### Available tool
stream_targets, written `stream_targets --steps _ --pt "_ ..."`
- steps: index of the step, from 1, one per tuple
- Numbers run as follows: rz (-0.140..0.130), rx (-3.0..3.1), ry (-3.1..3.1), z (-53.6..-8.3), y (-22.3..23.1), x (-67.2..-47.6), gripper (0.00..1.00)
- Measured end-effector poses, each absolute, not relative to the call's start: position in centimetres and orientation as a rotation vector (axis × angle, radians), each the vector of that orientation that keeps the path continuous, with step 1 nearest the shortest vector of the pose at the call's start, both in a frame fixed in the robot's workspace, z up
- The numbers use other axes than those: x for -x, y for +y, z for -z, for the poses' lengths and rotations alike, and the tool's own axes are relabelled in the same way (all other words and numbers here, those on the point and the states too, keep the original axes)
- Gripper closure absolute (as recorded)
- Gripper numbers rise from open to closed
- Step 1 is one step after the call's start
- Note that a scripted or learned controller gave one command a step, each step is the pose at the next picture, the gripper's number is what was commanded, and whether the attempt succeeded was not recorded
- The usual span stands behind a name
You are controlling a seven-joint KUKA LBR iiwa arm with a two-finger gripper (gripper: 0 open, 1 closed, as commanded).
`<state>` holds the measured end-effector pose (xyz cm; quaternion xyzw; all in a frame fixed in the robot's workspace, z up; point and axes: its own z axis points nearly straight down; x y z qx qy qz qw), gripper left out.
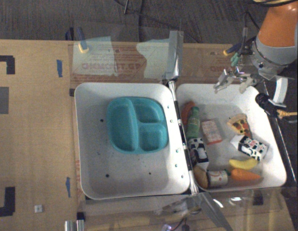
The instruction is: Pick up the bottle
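The green bottle (193, 122) lies in the right bin (276, 148), along its left wall, with its cap pointing to the far side. An orange-red toy (187, 110) rests against the bottle's left. My gripper (234, 82) hangs over the far rim of the right bin, up and to the right of the bottle and well apart from it. It is open, and there is nothing between its fingers (221, 84).
The right bin also holds a pink packet (211, 131), a pizza slice (239, 124), two cow-patterned cartons (199, 151) (250, 148), a banana (242, 163), a carrot (245, 175) and a can (217, 178). A teal divided plate (137, 124) sits in the left bin (91, 167).
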<state>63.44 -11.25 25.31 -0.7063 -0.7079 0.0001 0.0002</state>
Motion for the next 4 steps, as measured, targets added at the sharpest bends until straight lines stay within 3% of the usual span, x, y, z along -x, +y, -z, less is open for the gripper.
stream_targets --steps 1,2,3,4 --pt "-0.001 2.255 -2.186 -18.5 -5.0 -63.8 0.00" --pt "0.003 2.256 -2.190 -9.3 -12.0 -61.4 0.00" --pt "0.005 2.260 -2.189 -10.4 -12.0 -61.5 1.00" --pt "0.003 1.972 -2.450 -13.5 -11.9 -61.6 1.00"
